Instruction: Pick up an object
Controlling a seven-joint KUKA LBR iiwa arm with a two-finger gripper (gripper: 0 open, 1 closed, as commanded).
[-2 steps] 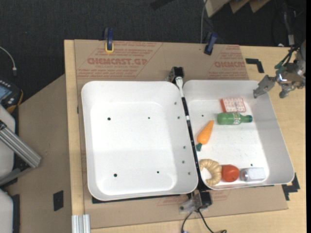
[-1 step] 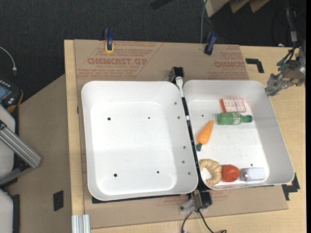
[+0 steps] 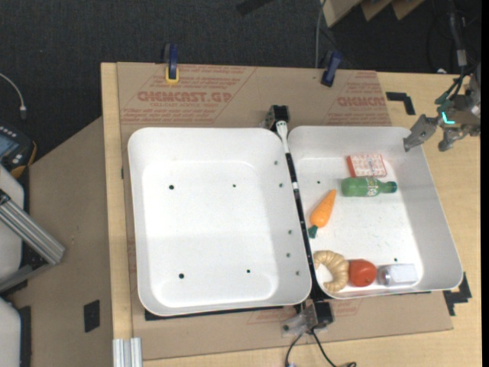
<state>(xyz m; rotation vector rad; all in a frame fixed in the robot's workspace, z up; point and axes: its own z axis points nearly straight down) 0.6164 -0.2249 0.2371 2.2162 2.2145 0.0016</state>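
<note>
**Desk:** What do you have in front of you, operator?

**Caption:** You are looking down at two white bins side by side on the surface. The left bin sits beside the right bin, their inner walls touching along a dark seam. In the right bin you can see a pink-patterned box toward the far side, with a green bottle lying on its side just nearer than it. An orange carrot lies tilted close to the seam. Along the near rim sit a tan croissant-like piece, a red ball-like object touching it, and a clear container to the right, too pale to identify.

**Desk:** And the arm?

**Caption:** You see the gripper at the far right, above the right bin's far right corner, well apart from every object. Its fingers stand spread with nothing between them. The arm behind it is cut off by the frame edge, and the wrist hardware is blurred, with a small teal light showing.

**Desk:** Anything else?

**Caption:** Two clamps grip the board's far edge.
</note>
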